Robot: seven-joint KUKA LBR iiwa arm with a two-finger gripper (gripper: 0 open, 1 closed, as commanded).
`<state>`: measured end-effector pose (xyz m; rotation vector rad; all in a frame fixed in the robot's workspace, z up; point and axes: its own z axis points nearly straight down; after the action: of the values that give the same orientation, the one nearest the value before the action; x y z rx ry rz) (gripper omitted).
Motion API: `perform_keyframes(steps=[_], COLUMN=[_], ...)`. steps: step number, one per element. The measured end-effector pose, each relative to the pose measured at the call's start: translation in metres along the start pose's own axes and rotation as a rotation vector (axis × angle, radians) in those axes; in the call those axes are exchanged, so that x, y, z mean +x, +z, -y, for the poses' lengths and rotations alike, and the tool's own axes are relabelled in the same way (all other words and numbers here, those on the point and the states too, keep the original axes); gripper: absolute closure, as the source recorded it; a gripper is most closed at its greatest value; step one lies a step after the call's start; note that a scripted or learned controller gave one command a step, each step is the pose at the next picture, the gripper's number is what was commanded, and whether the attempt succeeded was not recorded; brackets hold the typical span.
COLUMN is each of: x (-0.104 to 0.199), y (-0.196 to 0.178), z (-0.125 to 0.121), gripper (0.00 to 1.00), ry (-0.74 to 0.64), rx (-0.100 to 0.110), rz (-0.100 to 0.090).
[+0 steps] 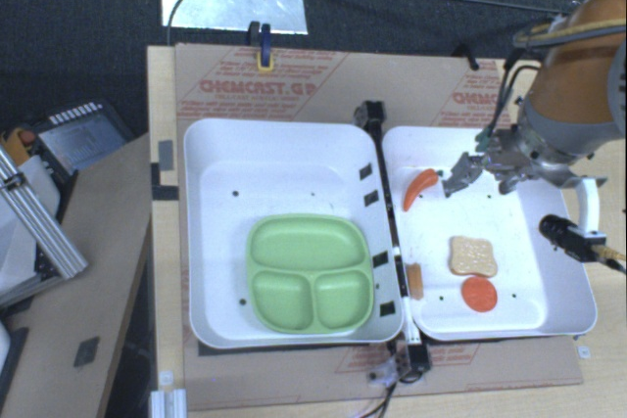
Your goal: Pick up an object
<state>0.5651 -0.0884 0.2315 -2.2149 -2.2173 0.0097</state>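
The orange pepper-like piece [420, 186] lies in the right bin [563, 308], in its upper left part, close to the divider between the two bins. It is curved and elongated, with its long axis running on a slant from lower left to upper right in the camera view. Its upper right tip points toward the end effector [485, 169], which sits just beside it on the right, a little higher in the view. The dark fingers look spread, one reaching left toward the piece and one to the right, with nothing between them; the left fingertip is near the piece's upper end but appears apart from it.

This is the closest candidate by my judgement: a short shift left and slightly toward the front of the bin would bring the end effector over the piece. Because the piece lies on a slant, the fingers would probably need to close across its narrow width, not along its length.

Farther off, toward the front of the same bin, a slice of toast [473, 255] lies flat, with a red round slice [480, 294] just below it, touching or nearly so. Both are well apart from the end effector.

The left bin [211, 210] holds a green divided plate [309, 271], across the divider.
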Motion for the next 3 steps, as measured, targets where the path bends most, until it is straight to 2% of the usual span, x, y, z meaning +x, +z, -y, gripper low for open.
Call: perform_keyframes(steps=[1, 2, 3], x=[0.0, -0.003, 0.003], y=[-0.006, 0.038, 0.098], z=[-0.002, 0.002, 0.005], gripper=[0.0, 0.0, 0.0], ry=[-0.002, 0.0, 0.0], rx=[-0.011, -0.008, -0.006], rz=[0.001, 0.001, 0.0])
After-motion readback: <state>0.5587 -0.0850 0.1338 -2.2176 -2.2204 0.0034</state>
